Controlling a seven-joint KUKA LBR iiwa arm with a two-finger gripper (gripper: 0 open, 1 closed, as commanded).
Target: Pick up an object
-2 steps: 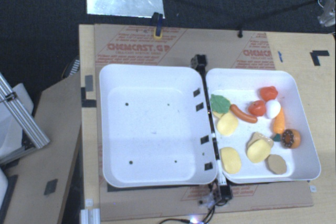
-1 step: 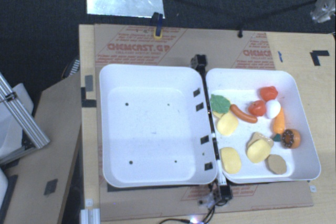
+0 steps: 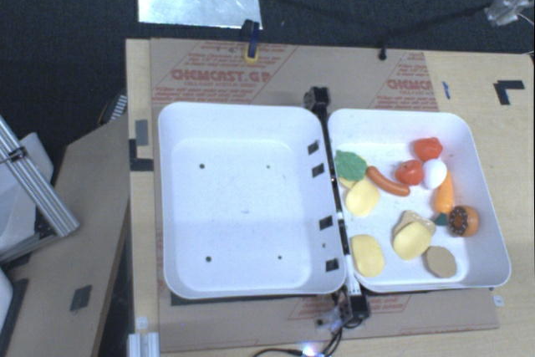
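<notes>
Nothing is picked up yet, as far as the view shows: every object lies in the right bin (image 3: pixel 481 180), and the left bin (image 3: pixel 242 196) beside it holds nothing that could be taken. Near the right bin's inner wall, the one it shares with the left bin, sits a green leafy piece (image 3: pixel 351 165), with an orange-red sausage (image 3: pixel 388 181) just beside it and a pale yellow potato-like piece (image 3: pixel 362 198) below that. Further from that wall, a red tomato-like piece (image 3: pixel 410 171) touches a white egg (image 3: pixel 435 174), another red piece (image 3: pixel 427 148) lies above them, and a carrot (image 3: pixel 444 195) runs down from the egg towards a small orange and dark piece (image 3: pixel 462 220) near the outer wall. Along the near side of the bin lie a second yellow piece (image 3: pixel 367 254), a yellow lump (image 3: pixel 412 239) with a tan wedge (image 3: pixel 411 220) touching it, and a brown round piece (image 3: pixel 440 262). The gripper's state cannot be told from this view, so whether it is parted or closed stays unknown. The whole task seems still ahead: choosing one piece, reaching down to it, closing on it and lifting. The sausage and the brown piece look least crowded, so either may be the easier target.
</notes>
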